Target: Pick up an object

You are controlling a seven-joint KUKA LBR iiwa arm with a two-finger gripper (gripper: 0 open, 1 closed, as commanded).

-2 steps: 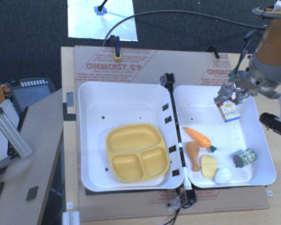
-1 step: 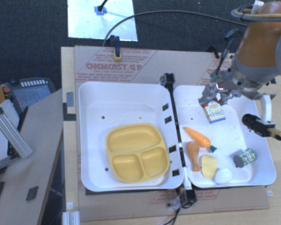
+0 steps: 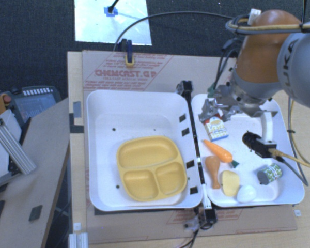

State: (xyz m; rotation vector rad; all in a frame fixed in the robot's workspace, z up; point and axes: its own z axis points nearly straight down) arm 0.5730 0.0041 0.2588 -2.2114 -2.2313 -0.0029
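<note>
- A grey arm (image 3: 279, 50) with an orange band reaches into the right bin (image 3: 287, 192); the left bin (image 3: 103, 107) carries a yellow divided tray (image 3: 151, 167).
- The gripper (image 3: 213, 111) hangs just above a small carton (image 3: 216, 129); whether its jaws are open or shut cannot be told.
- Risk: the carton lies flat near the bin's wall, so fingers may skid off it.
- A carrot (image 3: 219, 151) close by could be nudged or caught instead.
</note>
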